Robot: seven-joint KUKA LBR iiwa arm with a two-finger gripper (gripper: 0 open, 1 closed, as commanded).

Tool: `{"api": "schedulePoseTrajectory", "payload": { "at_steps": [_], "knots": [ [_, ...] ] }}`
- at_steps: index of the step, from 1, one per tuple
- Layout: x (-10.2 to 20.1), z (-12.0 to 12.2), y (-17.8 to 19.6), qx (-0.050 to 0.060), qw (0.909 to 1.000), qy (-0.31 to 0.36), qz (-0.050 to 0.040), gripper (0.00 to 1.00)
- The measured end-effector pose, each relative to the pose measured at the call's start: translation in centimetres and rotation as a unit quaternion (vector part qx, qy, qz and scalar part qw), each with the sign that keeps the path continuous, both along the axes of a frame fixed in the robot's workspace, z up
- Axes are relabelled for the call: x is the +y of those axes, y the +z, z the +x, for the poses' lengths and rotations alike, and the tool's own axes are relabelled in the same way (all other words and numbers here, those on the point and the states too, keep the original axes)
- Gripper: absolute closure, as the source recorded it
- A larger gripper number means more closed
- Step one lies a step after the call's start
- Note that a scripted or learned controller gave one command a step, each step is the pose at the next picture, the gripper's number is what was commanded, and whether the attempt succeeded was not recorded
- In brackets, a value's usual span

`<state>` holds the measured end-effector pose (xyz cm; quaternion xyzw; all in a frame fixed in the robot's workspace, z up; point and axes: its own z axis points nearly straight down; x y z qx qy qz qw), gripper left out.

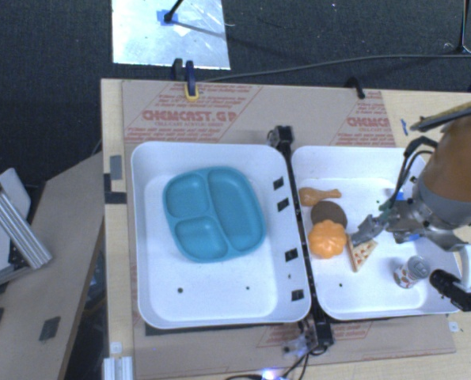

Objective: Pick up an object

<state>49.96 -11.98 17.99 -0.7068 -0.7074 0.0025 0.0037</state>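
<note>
2 white bins sit side by side on the bench. The left bin (152, 236) holds a blue divided plate (213, 213) with 3 compartments, lying flat near the bin's middle.

The right bin (354, 161) holds 5 small items. An orange drumstick-shaped piece (319, 195) lies near the divider, toward the far side. Just below it is a brown round piece (328, 213), and touching that on the near side is an orange pumpkin-shaped piece (327, 239). A wedge like a pizza slice (361, 254) lies just right of the pumpkin, point toward the near edge. A small can (410, 271) lies farther right, apart from the others.

The arm (457, 172) enters from the right, above the right bin. Gripper (370, 229) is low over the bin, tip just above the wedge's wide end and just right of the pumpkin. Whether it touches the wedge is unclear. Fingers: cannot tell how they stand; they blur into 1 grey mass at this angle. Nothing is seen between them.

A blue and yellow clamp (190, 81) sits at the bench's far edge.
</note>
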Motion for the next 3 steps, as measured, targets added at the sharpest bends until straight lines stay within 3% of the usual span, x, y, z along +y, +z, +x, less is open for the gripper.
{"api": "schedulePoseTrajectory", "payload": {
  "at_steps": [1, 3],
  "knots": [
    [0.0, 0.3, 0.4, -0.005, 1.0, 0.001, -0.0009, 0.0],
    [-0.7, -0.4, -9.8, -0.004, 1.0, 0.0, -0.0004, 0.0]
  ]
}}
